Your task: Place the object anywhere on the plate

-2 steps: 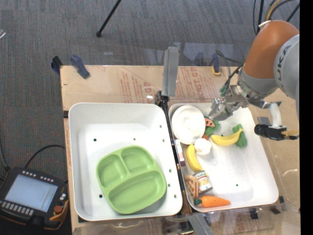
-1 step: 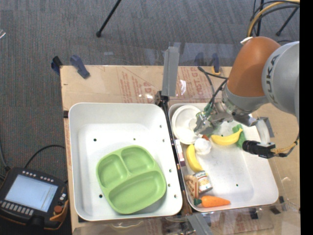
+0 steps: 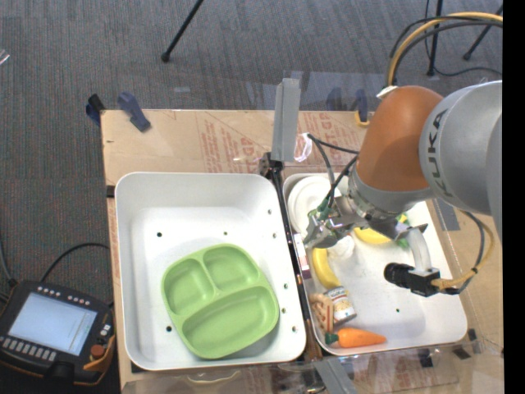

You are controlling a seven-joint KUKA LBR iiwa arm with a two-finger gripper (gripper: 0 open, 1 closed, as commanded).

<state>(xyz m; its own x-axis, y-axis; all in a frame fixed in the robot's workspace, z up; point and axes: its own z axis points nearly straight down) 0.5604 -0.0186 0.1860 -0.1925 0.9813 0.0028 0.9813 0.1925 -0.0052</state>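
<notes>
Green 3-compartment plate (image 3: 220, 300) in left bin (image 3: 143, 195). Banana (image 3: 325, 267), carrot (image 3: 359, 338), small can (image 3: 342, 306) in right bin (image 3: 435, 322). Gripper (image 3: 326, 230) just above banana; finger state impossible to tell.

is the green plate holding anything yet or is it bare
Bare. The green plate sits in the left bin with all three compartments showing plain green; the carrot lies in the right bin.
</notes>
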